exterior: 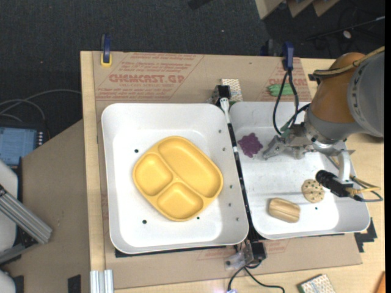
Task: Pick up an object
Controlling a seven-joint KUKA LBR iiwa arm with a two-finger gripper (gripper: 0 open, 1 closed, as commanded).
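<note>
Here, in the left half of the frame, the left bin (116, 163) holds a yellow divided plate (177, 177) with three compartments, lying flat near the bin's middle. Moving right past the seam between the two bins, the right bin (269, 224) carries a small purple object (250, 144) in its upper left part, close to the seam. Just to the right of it, the gripper (273, 151) reaches down and to the left from the arm (342, 102), which enters from the upper right of the frame. Its tips sit just beside the purple object, on that object's right and slightly lower; no object shows between them, and how far the fingers are spread cannot be told from this angle. Lower in the same bin, a tan wooden block (284, 210) lies near the bottom edge, and a round spotted cookie (313, 190) sits just up and right of it, well apart from the gripper.
</note>
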